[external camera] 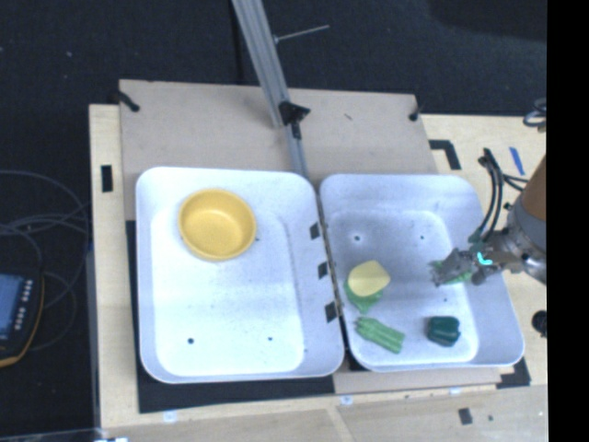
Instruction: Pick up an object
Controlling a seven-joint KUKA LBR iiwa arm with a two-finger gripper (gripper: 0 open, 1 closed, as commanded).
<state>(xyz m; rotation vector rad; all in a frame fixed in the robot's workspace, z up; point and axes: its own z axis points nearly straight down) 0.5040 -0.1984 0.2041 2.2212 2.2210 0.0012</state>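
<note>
The grey two-finger gripper (451, 271) hovers in the right white bin (405, 196); whether it's apart or together, I cannot tell; approach step, nothing held; nearest target looks like the dark green block (443, 331) just below; next, descend over it.

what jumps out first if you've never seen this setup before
The bright yellow bowl stands out, alone in the upper part of the left bin. In the right bin lie a yellow-green object, a light green piece and a dark green one, with the end effector above its right side.
</note>
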